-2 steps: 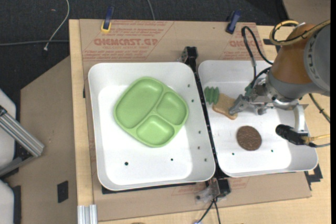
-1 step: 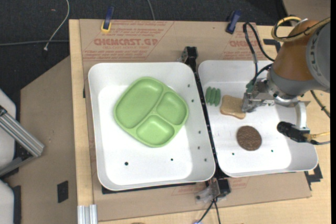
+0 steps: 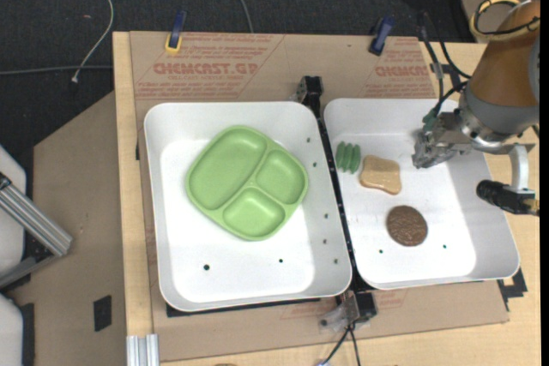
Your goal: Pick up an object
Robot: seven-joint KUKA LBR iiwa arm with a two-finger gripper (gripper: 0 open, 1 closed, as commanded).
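Observation:
In the right bin [image 3: 480, 261] lie three small objects: a ribbed green piece [image 3: 347, 157] near the left wall, a tan toast-shaped piece [image 3: 380, 174] just right of it, and a round brown cookie-like disc [image 3: 407, 225] nearer the front. My gripper [image 3: 426, 152] hangs low over the right bin's back half, to the right of the tan piece and apart from it. Nothing shows between its fingers. The grey arm with its orange band [image 3: 506, 73] reaches in from the right.
The left bin [image 3: 167, 253] holds a green divided plate [image 3: 248, 182] with three compartments, lying tilted in its middle. A black clamp [image 3: 310, 87] sits between the bins at the back. Cables run by the arm at the right.

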